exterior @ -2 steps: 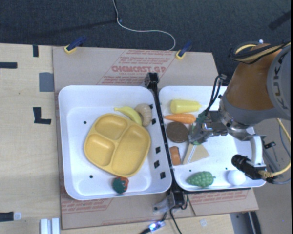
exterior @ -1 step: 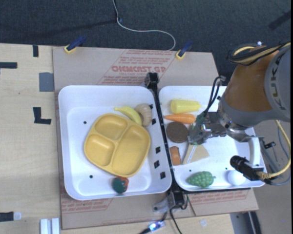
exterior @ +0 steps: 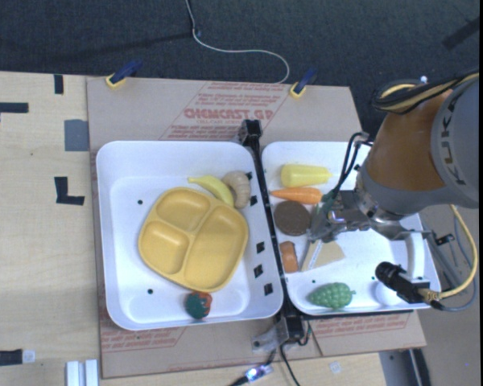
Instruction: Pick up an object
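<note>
Gripper (exterior: pixel 320 225) hangs low in the right bin (exterior: pixel 348 149), approx. at its middle, just beside the brown round disc (exterior: pixel 291 216) and above the pale wedge-shaped piece (exterior: pixel 327 254). Its fingers are dark and blurred against the bin floor, so I cannot tell if they are spread or pressed together, and no object is seen between them.

Right bin, other things: a yellow corn-like piece (exterior: pixel 304 174) near the far edge, an orange carrot (exterior: pixel 296 195) just in front of it, an orange-brown sausage-like piece (exterior: pixel 288 256) by the left wall, a green grape bunch (exterior: pixel 332 296) near the front edge.

Left bin (exterior: pixel 113 215): a yellow divided plate (exterior: pixel 193 238) lies in the middle, tilted diag. A yellow banana (exterior: pixel 212 187) and a beige lumpy piece (exterior: pixel 238 186) touch its far rim, towards the far right corner. A small red-and-green object (exterior: pixel 198 304) lies at the front edge, just beside the plate.

Both bins stand on a cardboard sheet (exterior: pixel 225 107) w/ red print.
</note>
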Motion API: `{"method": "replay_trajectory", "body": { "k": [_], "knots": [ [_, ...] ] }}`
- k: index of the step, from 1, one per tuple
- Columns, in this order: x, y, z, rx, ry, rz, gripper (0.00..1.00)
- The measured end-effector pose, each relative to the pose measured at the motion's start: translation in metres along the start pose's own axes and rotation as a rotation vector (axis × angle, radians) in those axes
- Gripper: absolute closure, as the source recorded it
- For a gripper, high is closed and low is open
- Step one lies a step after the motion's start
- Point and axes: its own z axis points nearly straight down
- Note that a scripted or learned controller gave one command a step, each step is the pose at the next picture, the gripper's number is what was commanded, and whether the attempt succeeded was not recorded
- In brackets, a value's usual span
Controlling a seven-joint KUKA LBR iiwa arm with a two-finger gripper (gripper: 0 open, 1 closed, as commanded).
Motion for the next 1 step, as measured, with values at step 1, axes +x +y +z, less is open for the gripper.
{"method": "replay_trajectory", "body": {
  "k": [1],
  "knots": [
    [0.0089,-0.0012,-0.0133,-0.003,0.001,-0.002,1.00]
  ]
}}
